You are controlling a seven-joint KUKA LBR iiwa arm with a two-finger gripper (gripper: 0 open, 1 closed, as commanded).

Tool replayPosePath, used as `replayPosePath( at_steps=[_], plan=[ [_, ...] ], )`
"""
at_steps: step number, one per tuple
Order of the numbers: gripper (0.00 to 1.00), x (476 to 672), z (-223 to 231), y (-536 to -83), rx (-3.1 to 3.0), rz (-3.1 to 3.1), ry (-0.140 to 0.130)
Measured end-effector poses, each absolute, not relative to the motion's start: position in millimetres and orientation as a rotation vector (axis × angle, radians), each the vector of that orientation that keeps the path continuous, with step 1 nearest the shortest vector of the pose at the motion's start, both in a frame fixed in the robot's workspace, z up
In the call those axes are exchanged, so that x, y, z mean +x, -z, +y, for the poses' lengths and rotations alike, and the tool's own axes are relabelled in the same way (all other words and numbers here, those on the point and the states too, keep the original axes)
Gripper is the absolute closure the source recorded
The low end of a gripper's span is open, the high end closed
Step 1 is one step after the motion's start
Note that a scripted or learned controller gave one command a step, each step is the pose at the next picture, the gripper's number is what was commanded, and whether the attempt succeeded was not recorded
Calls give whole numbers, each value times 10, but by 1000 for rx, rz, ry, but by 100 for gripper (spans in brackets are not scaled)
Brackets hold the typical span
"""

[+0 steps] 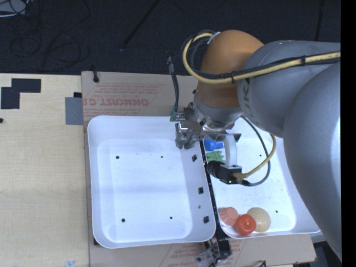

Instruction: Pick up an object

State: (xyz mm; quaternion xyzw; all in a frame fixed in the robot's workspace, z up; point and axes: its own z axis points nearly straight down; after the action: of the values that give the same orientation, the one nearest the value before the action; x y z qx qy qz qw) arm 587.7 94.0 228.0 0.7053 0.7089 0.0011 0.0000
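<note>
1. Hanging low over the seam between the two bins, the hand (214, 149) sits under the arm's orange band (228, 65), near the far part of the right bin (283, 204).
2. Whether the hand is released or clenched on anything, I cannot tell; its tips are hidden among the wrist hardware and cables.
3. A blue object (213, 144) and a green object (216, 156) show just beneath the hand, close against it, in the right bin beside the dividing rim. Whether either is gripped cannot be made out.
4. Three more objects lie together in the near corner of the right bin: a pink piece (227, 214), a red round one (245, 224) and a pale tan ball (259, 218), touching or nearly so.
5. The left bin (100, 143) has only small dark dots on its white floor.
6. Both bins rest on a sheet of cardboard (128, 96) laid on the light wooden desk (39, 177).
7. A yellow cable (192, 65) loops around the orange band.
</note>
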Motion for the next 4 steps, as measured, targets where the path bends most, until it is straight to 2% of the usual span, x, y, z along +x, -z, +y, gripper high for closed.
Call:
replayPosePath(
  at_steps=[1, 2, 3, 4],
  plan=[
    [100, 5062, 894, -1959, 2231, 2224, 15],
    [100, 5655, -31, -2756, 2224, 2206, -4],
    [100, 5162, 583, -2913, 2218, 2232, 2],
    [100, 5032, -48, -3911, 2222, 2212, -7]
  ],
)
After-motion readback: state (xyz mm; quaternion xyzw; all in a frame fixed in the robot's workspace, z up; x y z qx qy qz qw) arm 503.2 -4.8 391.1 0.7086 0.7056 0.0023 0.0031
